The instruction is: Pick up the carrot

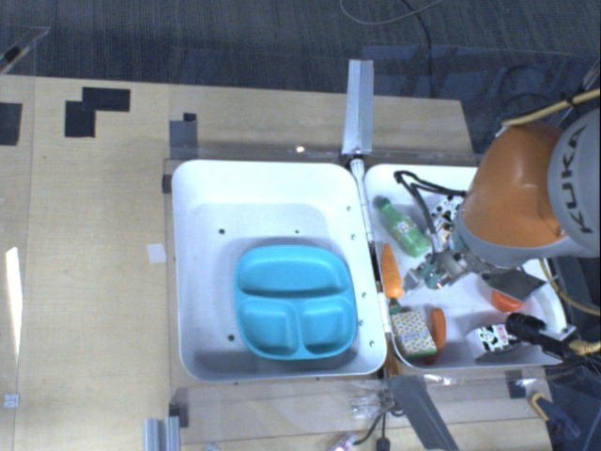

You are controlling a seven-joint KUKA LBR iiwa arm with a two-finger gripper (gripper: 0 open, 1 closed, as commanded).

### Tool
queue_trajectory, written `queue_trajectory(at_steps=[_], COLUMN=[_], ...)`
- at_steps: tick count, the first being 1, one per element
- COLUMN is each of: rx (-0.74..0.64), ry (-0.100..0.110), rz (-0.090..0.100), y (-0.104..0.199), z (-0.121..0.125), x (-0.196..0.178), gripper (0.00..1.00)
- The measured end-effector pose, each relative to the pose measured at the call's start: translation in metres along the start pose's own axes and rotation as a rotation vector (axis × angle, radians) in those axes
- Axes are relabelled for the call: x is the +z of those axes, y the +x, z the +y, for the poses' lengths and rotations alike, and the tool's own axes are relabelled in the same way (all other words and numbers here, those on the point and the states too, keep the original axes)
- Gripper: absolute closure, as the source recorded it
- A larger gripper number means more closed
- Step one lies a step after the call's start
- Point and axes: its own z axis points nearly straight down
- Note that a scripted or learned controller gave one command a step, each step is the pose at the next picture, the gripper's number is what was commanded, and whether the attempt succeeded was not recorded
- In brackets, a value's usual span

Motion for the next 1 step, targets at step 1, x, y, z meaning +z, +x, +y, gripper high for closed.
queue_trajectory(at_steps=[1], rx=[-0.091], ry=[-0.001], rz=[-0.001], y=[0.0274], z=[0.0154], x=[-0.0284], gripper=[1.0])
